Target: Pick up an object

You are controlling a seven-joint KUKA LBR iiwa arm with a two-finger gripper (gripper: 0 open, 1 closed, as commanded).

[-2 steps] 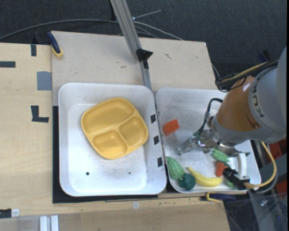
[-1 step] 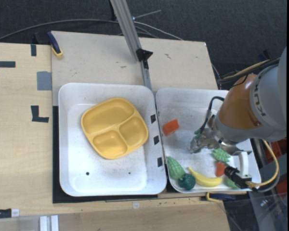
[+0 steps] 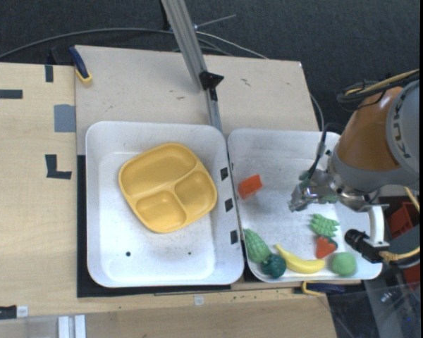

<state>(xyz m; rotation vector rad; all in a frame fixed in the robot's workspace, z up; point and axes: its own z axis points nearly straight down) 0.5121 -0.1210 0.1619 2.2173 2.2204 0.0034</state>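
Two white bins sit below me, and my claw (image 3: 301,198) hangs over the right bin (image 3: 282,146); whether it is open or closed I cannot tell. The banana (image 3: 299,261) lies near the front wall, long axis running left to right, ends curling upward. An orange block (image 3: 250,185) rests apart, toward the left bin (image 3: 102,189), which holds a yellow divided plate (image 3: 168,186).
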